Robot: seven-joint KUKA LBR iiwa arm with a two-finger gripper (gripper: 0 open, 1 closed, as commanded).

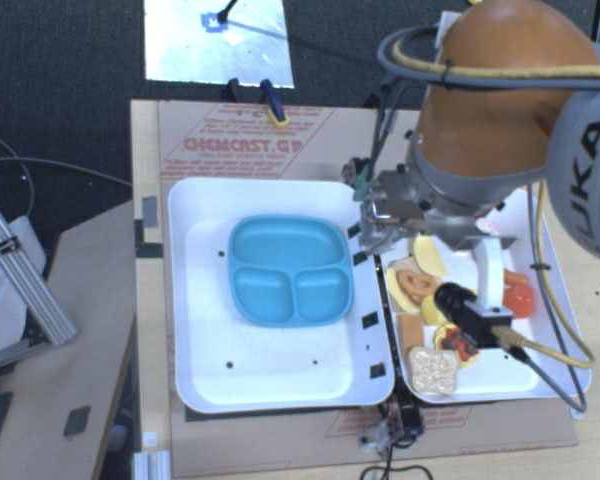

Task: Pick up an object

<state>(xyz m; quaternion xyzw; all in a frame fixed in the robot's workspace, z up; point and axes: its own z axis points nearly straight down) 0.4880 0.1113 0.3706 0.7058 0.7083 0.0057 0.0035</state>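
**Though the arm (500, 118) sat over the right bin (545, 386), grip state was unreadable**

The gripper (380, 213) was at the right bin's inner wall, mostly hidden under the wrist. Open or shut could not be told, and nothing was seen held.

All the small candidates lay in the right bin:
- yellow wedge (430, 258)
- tan ring (416, 286), just below the wedge
- orange block (411, 333), under the ring
- waffle (433, 370), at the front wall
- tomato (518, 296), toward the far side

The left bin (195, 268) held a blue plate (288, 270). It was flat and wide, so a poor target for two fingers.

Handling, as a judgement: the pieces looked like toy food, so they were probably light, stiff or slightly rubbery, smooth and not fragile. Slip looked a likelier risk than crush.

The wedge, ring and block touched or nearly touched, so a pinch there could shove the neighbours.

The waffle looked the best bet, with a textured face and flat sides. It should be taken across its narrower span, straight down. The front wall was close, so the jaw on that side would need room.

The tomato was round and would likely squirt out. If chosen, it should be gripped across the middle.
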